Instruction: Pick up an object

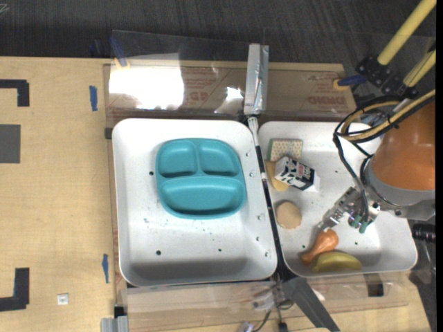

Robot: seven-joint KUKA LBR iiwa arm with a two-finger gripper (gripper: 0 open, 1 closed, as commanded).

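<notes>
While the grey arm reaches in from frame right, its end effector [344, 214] hangs low over the right white bin [394, 244], just above the orange pear-shaped toy [320, 244], presumably lining up a grasp; grip state cannot be told.

Robotics lab; taped plywood bench [55, 185], white bins [131, 254].

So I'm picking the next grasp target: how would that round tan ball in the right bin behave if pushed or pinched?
The tan ball looks round and smooth, so a nudge would probably roll it across the right bin. Its curved sides may slip from the claw unless pinched across the middle. It looks small, likely light.
</notes>
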